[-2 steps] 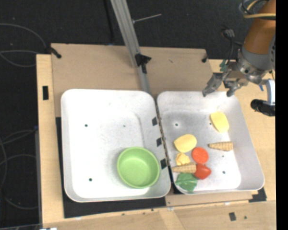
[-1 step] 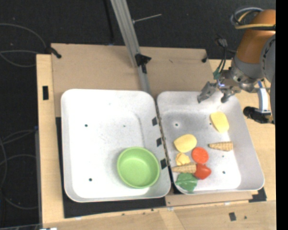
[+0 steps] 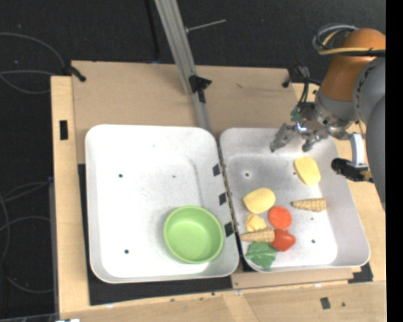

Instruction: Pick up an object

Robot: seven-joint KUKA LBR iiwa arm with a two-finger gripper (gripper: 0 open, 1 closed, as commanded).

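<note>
Objects for picking, one lot, all in the right bin: pale yellow piece, just below the pincer and nearest to it; tan cone, lying flat, further below; rounded yellow piece, below and left of the pincer; red-orange round piece and red piece, one beneath the other; small yellow piece; second tan cone, lying flat; green leafy piece at the near rim, farthest from the pincer.

Surface: table with a light brown board top, carrying two shallow white bins side by side, touching along the middle. Left bin, well to the left of the pincer, holds one green bowl, upright, near its lower right corner.

Surroundings: dark floor with thin cables; slanted metal pole rising from the board, left of the pincer.

Pincer: over the upper right part of the right bin, fingers parted, nothing between them. Apart from the pale yellow piece, not touching it. Arm, grey with orange band, enters at right.
</note>
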